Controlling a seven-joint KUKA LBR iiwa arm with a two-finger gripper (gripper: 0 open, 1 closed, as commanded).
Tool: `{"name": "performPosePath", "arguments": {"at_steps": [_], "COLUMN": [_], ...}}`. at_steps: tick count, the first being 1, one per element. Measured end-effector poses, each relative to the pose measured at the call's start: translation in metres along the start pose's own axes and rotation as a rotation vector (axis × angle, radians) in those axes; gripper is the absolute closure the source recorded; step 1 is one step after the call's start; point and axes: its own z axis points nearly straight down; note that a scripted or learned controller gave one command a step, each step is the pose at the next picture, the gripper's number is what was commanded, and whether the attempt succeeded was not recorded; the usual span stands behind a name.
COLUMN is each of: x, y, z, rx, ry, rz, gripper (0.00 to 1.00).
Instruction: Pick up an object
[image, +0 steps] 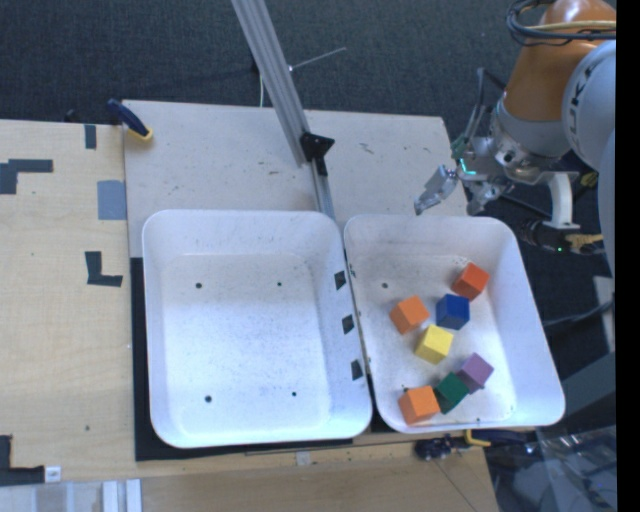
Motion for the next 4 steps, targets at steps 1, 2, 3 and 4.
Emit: {"name": "performPosePath", "arguments": {"at_steps": [1,2,3,4], "x": [0.0,0.0,0.005,0.006], "y": [0.001,0.004,-0.007,-0.008], "z": [-0.004,0.041,0.096,0.151], "rx": [-0.005,-0.001,0.001,0.0], "ry": [-0.002,-0.002,-0.001,-0.001], "rz": [-0.001,-0.001,-0.001,-0.001], "gripper": [0.0,0.0,0.0,0.0]}}
